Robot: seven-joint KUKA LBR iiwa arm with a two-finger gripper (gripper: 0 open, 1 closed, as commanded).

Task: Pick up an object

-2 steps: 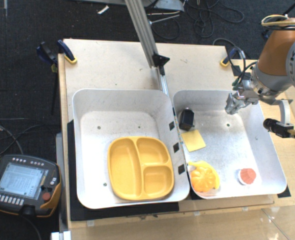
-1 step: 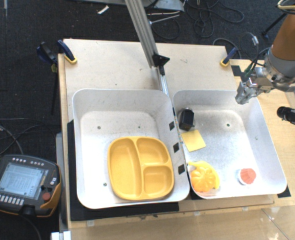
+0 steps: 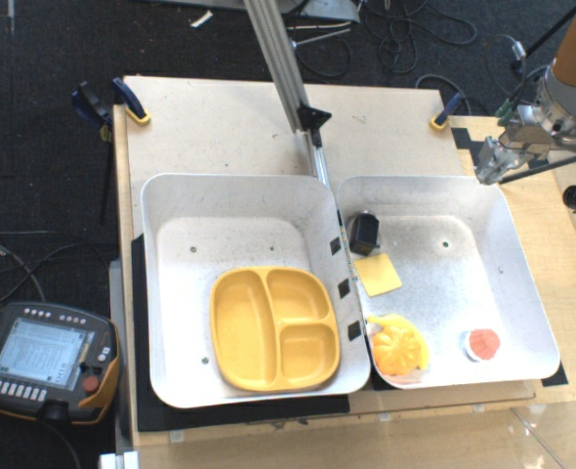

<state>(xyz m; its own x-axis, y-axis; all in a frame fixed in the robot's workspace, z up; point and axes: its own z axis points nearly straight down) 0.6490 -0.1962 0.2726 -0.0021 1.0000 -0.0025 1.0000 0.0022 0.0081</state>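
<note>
Bins number two, both shallow and white, side by side on my bench. My left bin [image 3: 171, 213] carries one yellow divided plate [image 3: 273, 327] with three compartments, lying flat toward the near edge. My right bin [image 3: 508, 252] carries four loose things: one small black block [image 3: 364, 231] by the wall the bins share, one flat yellow square [image 3: 379, 275] just in front of the block, one orange-yellow lumpy toy [image 3: 398, 347] at the near left corner, and one pink-red round piece [image 3: 482, 343] near the front right. My gripper [image 3: 493, 167] hangs over the bench just outside the right bin's far right corner, well apart from all four things, and nothing sits between its tips. How wide they stand I cannot tell from this angle.
</note>
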